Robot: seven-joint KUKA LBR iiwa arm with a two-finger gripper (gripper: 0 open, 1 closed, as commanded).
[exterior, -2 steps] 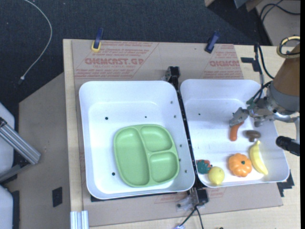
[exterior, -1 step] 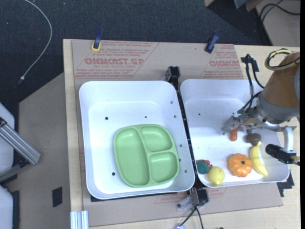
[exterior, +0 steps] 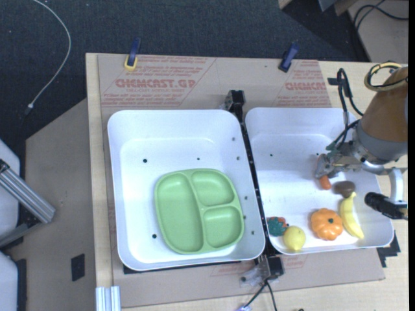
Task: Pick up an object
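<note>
— Under the gripper, in the right bin, what lies nearest?

— One small orange piece, rounded and smooth, sits just below the fingertips, close to touching them; whether it is gripped cannot be told, nor whether the fingers stand apart or together. Just beside it to the right lies a dull brown lump, oval and matte.

— And further along that bin?

— Toward the near edge rests a ribbed orange pumpkin, glossy like plastic, with a curved yellow banana touching its right side. Left of these sits a smooth yellow lemon, and against it a small teal and red toy whose shape is too small to make out.

— What of the other side?

— Its neighbour, the left bin, shallow and white with rounded corners, holds a pale green divided plate with three compartments, lying flat. Both bins stand on a brown board with red print, pinned by a yellow clamp and a blue clamp at the far edge.
</note>
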